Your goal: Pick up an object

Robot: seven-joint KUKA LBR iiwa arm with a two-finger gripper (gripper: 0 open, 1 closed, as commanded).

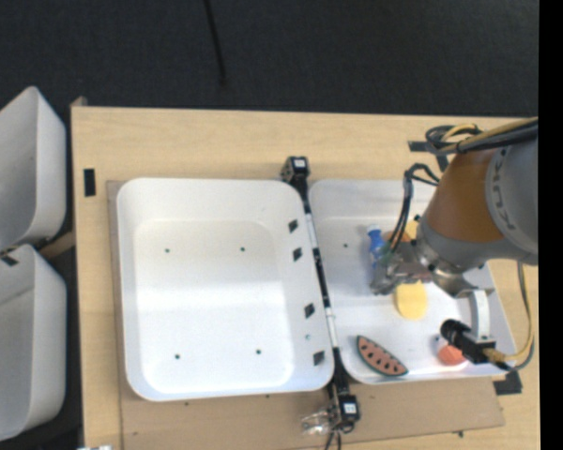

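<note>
- The worktop (197, 139) is pale wood. Two white bins sit on it, side by side and touching.
- All the small things lie in the bin on the picture's right (342, 251).
- Nearest, by that bin's near wall, a toy watermelon slice (382, 356) lies flat. It is red with dark seeds and a green edge.
- Near it, toward the near right corner, is a small red-orange thing (448, 352). Part of it is hidden, so I cannot tell what it is.
- In the middle of the bin lies a round yellow thing (411, 301).
- The jaws hang low just behind the yellow thing, very close to it. I cannot tell if they are open or shut, and I see nothing in them.
- A little farther back stands a small blue thing (375, 242), close beside the jaws.
- The grey and orange arm (460, 223) comes in over the far right part of this bin.
- The other bin (206, 279) is on the picture's left.
</note>
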